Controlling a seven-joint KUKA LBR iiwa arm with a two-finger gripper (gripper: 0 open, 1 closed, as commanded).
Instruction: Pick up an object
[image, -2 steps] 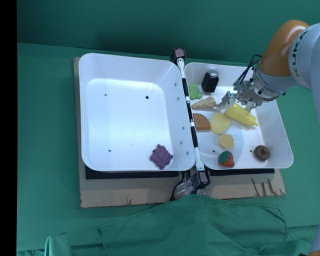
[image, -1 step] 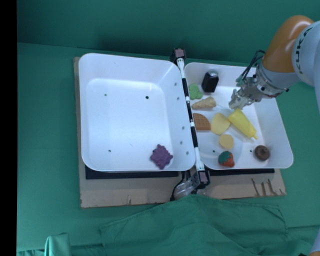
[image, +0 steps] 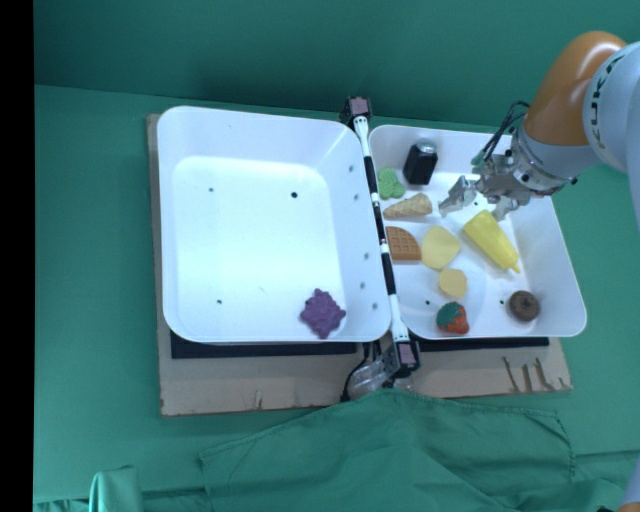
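My gripper (image: 480, 197) hangs over the upper middle of the right bin (image: 562, 290), fingers spread open with nothing between them. A yellow corn cob (image: 491, 240) lies just below it. Left of it sit a tan wedge (image: 408, 208), a green piece (image: 389, 183) and a black can (image: 420, 163). Lower in the same bin are a waffle (image: 403, 244), a pale yellow slab (image: 440, 247), a small yellow round (image: 453, 283), a strawberry (image: 452, 318) and a brown doughnut (image: 523, 305).
The left bin (image: 200, 150) holds a purple grape bunch (image: 322, 313) near its lower right corner. A black-and-white rail (image: 378, 225) runs between the bins. Green cloth (image: 400, 450) is bunched at the bench's front edge.
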